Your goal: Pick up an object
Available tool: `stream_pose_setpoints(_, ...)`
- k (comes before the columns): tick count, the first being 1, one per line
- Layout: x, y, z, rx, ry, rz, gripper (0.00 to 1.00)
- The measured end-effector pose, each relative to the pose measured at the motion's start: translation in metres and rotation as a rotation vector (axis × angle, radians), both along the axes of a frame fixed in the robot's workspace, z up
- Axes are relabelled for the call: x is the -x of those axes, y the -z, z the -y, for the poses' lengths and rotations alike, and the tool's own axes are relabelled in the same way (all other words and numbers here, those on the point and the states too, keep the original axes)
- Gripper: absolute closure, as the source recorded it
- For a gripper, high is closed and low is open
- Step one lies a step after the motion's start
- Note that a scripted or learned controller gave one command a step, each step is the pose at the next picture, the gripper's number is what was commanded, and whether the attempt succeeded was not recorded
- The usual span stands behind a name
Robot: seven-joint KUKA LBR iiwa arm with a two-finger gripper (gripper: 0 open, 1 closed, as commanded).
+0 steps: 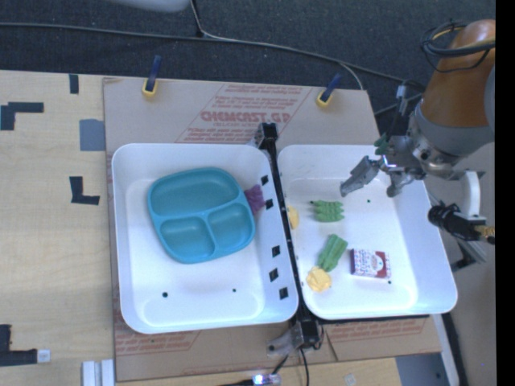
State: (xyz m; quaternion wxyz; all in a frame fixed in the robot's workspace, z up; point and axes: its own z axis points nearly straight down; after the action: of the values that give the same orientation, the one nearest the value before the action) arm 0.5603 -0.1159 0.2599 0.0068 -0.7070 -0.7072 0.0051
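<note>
nothing is picked up yet: the whole grasp is left. in the right bin lie a green toy, a second green piece, a yellow bit and a small red-and-white pack. the gripper hangs above the bin's far right, fingers spread and bare, just right of the green toy. the left bin holds a blue tray.

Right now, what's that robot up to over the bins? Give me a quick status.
Hand open, holding nothing, above the right bin. Nearest object: green toy, just below-left. Nothing blocking it.
</note>
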Motion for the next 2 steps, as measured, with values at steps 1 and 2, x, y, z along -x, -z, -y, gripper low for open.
stream_pose_setpoints(1,-0.002,-0.006,0.0,0.001,-0.002,0.01,0.0)
stream_pose_setpoints(2,0.006,0.047,0.006,0.002,0.0,0.008,0.0)
